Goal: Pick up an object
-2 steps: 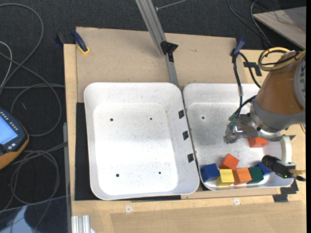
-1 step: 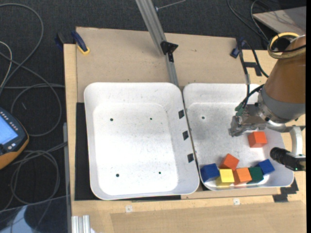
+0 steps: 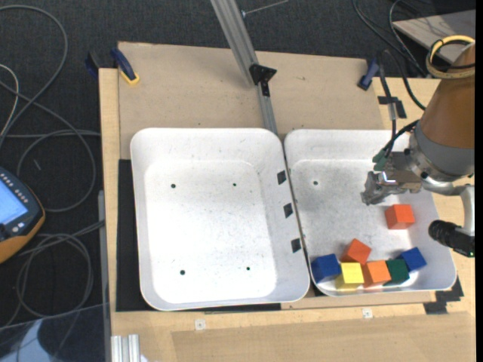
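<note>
Right bin (image 3: 302,202): blocks cluster at its near edge. Claw (image 3: 375,191) hangs mid-bin; whether its fingers are apart cannot be told. Orange cube (image 3: 399,216) lies alone just right of it, slightly nearer the near edge, the likeliest target.

- arm (image 3: 451,119) cut off by the right edge, only wrist section and orange band in frame
- gripper (image 3: 375,193) small and dark, finger state can't be made out
- green block (image 3: 398,271) partly hidden behind neighbouring blocks at the right bin (image 3: 332,153) front wall
- yellow block (image 3: 352,273) bottom blends into the bin rim, edge unclear
- handheld pendant (image 3: 13,211) cut off at the left edge
- metal pole (image 3: 235,29) runs out of the top edge
- floor cables (image 3: 45,134) leave the frame at left
</note>
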Action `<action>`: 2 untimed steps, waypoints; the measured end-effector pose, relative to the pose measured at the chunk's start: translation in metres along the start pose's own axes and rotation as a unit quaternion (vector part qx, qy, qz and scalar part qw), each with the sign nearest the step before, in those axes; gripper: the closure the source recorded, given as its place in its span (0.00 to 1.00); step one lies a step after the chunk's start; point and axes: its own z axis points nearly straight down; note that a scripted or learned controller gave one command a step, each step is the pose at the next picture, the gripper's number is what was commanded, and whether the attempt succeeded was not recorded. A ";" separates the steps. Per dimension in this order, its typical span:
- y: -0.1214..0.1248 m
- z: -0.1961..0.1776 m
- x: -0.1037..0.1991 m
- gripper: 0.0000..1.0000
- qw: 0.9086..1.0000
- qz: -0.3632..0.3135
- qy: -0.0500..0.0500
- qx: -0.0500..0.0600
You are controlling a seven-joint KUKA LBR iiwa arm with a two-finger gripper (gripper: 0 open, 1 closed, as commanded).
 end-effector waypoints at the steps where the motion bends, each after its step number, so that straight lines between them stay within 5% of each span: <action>1: 0.013 0.013 0.049 1.00 1.000 -0.002 0.002 0.004; 2: 0.029 0.003 0.098 1.00 1.000 -0.003 0.002 0.001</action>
